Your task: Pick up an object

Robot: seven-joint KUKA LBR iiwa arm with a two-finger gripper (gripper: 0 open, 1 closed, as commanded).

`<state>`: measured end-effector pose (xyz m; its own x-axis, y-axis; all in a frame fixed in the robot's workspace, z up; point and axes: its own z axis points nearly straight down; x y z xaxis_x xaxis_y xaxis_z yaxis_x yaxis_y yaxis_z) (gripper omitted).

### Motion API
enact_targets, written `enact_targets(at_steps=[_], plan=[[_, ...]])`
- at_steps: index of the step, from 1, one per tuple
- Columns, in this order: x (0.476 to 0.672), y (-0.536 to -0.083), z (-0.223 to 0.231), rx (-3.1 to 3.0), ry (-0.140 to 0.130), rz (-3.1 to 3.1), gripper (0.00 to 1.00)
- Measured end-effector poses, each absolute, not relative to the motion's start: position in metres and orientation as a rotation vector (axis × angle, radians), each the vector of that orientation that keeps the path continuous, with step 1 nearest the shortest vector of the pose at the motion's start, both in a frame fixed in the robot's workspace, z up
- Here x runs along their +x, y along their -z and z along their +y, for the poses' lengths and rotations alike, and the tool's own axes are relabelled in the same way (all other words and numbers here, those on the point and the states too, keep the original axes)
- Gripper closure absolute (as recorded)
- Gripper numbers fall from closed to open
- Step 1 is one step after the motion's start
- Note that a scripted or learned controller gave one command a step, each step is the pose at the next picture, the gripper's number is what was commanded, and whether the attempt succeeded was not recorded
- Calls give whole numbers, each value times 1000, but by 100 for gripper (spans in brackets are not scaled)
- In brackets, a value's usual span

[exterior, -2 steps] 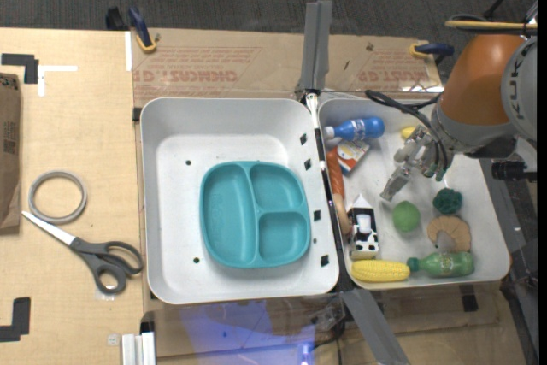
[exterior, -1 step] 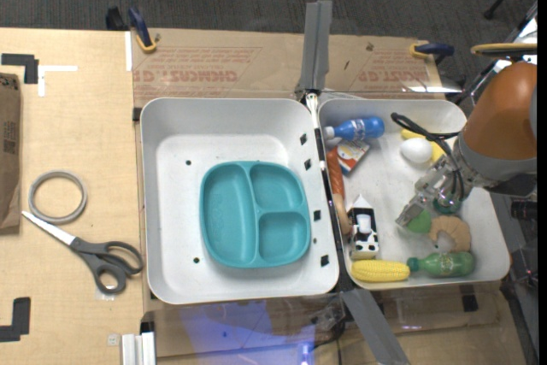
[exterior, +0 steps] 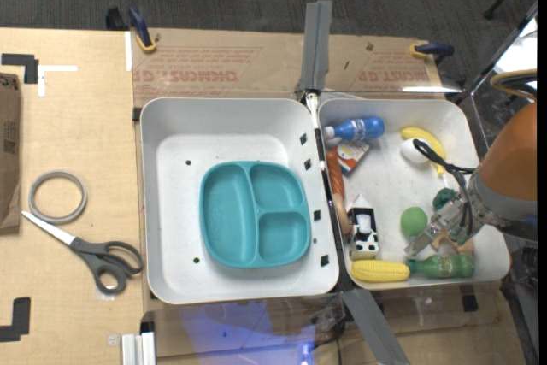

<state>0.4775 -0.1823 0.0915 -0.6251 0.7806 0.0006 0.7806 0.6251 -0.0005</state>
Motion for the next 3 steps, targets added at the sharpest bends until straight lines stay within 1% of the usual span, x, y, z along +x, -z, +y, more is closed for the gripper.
enact_targets(at_steps=[1,2,3], plan=[[479,-101,-182,-1357,0,-2835,100],[513,-91,-135,-1564,-1,-2725,100],[513,-91,-135,-1564,-1,-2725,0]])
